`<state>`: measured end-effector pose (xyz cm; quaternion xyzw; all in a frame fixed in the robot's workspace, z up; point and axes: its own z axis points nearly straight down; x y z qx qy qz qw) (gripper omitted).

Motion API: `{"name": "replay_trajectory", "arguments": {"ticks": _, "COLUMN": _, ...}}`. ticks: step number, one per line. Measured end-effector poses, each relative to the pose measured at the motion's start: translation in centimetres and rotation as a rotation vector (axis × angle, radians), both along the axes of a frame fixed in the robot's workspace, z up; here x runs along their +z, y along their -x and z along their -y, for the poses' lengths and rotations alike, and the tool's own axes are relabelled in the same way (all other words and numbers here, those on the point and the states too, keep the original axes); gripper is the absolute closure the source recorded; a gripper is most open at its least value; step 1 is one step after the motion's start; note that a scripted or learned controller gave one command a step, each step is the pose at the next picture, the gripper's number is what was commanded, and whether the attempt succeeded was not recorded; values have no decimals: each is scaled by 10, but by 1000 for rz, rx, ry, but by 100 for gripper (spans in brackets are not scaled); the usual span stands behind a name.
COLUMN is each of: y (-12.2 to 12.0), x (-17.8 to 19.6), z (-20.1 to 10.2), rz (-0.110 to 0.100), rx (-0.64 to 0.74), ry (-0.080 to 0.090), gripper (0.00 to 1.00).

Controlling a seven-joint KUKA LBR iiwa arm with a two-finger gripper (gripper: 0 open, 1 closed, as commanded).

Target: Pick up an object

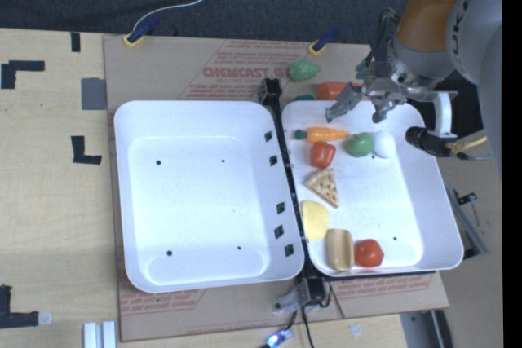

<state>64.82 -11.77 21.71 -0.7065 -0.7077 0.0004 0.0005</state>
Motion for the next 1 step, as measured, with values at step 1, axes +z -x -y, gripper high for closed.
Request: {"name": "replay_trajectory", "arguments": {"ticks": 1, "y": 8, "x": -141, "z": -23, "rz": -6, "rx": 1, "ry": 0, "gripper": 0}}
